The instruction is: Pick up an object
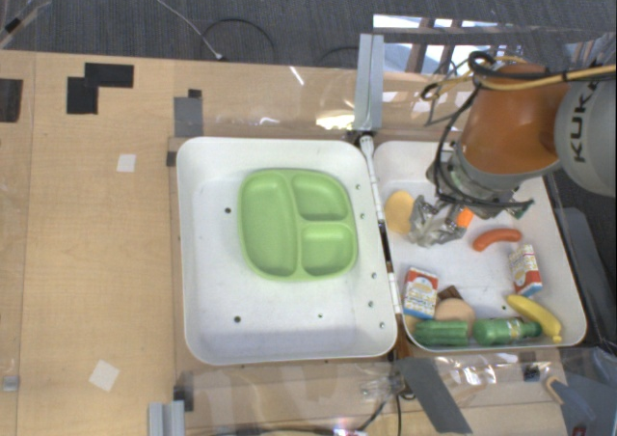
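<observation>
Lying in the right bin are the objects to pick from: one yellow lemon-like piece at the left wall, one small orange piece, one red sausage, one small red-and-white carton, one banana, one green bottle, one dark green cucumber-like piece, one tan rounded piece and one red-and-white box. The last five crowd the near edge, touching or nearly so. The left bin carries one green divided plate with three compartments. Both bins sit on the wooden table. The end effector hangs low over the right bin between the lemon-like piece and the orange piece, just beside both; I cannot tell how far it is open, and no object shows gripped in it.
</observation>
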`<state>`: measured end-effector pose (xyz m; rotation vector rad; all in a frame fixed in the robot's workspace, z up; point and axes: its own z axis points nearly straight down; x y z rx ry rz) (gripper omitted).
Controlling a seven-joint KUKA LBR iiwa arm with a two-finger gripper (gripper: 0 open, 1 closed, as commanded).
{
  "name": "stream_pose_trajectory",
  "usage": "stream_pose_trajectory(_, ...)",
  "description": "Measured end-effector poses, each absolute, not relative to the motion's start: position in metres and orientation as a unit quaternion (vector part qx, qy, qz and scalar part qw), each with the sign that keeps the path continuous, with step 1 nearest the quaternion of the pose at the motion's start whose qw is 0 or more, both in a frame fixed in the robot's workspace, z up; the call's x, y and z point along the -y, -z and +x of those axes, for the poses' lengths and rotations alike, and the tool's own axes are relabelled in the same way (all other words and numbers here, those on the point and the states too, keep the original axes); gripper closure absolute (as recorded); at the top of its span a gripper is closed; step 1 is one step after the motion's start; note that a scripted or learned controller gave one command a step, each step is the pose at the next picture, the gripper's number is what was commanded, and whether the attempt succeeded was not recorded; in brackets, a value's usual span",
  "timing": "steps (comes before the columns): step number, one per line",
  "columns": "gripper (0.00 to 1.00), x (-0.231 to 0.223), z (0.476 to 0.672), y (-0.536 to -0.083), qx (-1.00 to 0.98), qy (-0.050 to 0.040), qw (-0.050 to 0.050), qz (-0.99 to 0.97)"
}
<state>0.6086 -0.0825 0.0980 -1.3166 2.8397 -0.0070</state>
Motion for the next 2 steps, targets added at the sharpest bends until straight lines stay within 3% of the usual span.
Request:
stream_pose_trajectory(1, 1.00, 0.1433, 0.6212, -0.2117, -0.863, 0.0055, 0.007, -0.505)
stream_pose_trajectory(2, 0.00, 0.1396, 0.6201, -0.2069, -0.862, 0.0018, 0.005, -0.507)
